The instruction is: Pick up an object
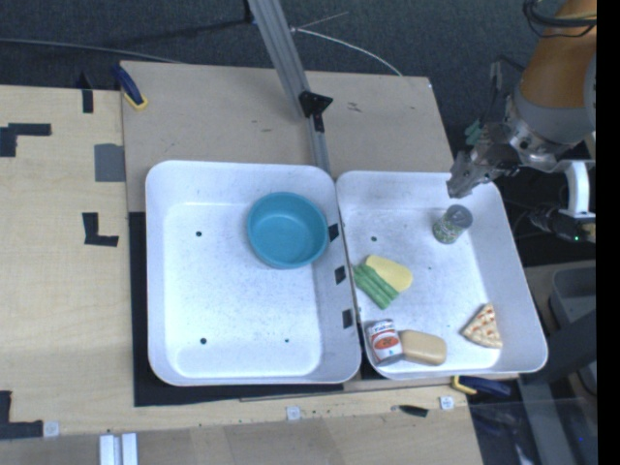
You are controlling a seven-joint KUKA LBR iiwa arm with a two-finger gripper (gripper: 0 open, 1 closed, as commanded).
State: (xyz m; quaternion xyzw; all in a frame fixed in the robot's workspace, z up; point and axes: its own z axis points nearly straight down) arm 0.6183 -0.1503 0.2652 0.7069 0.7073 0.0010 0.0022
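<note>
Gripper at the end of your arm is hovering over the far right corner of the right bin; you cannot tell its state from this slanted view. Just below it, a small grey-green jar is standing upright on the bin floor, near the gripper tip but not visibly between anything.

Moving outward, you are seeing a yellow-and-green corn piece lying near the bin's middle left. Along the near edge, a small can with a red label is lying just beside a tan bread-like block, the two close to touching. A pizza slice is resting near the bin's right wall, apart from the others.

Beyond the shared rim, the left bin is holding a blue bowl, sitting upright in its far right part. Both bins are resting on the desk, and a grey metal pole is slanting down to the point where the two bins meet.
</note>
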